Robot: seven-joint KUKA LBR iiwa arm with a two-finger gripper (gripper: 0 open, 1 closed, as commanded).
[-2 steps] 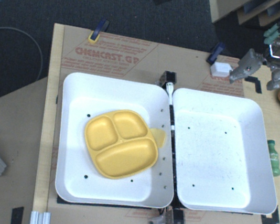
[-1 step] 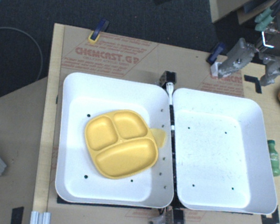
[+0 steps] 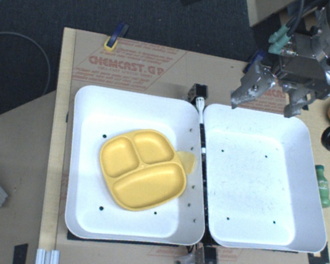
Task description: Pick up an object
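A yellow three-compartment plate (image 3: 142, 169) lies in the left white bin (image 3: 90, 109), tilted a little, with a small yellow piece (image 3: 186, 161) beside its right edge. My gripper (image 3: 266, 103) hangs over the far rim of the right white bin (image 3: 307, 183), well to the upper right of the plate. Its two metal fingers (image 3: 245, 93) are spread wide apart, and nothing sits between them.
Both bins rest on a cardboard sheet (image 3: 132, 63) printed with red lettering. A black clamp (image 3: 197, 93) sits at the far end of the seam between the bins. A green item (image 3: 322, 186) lies along the right bin's outer edge.
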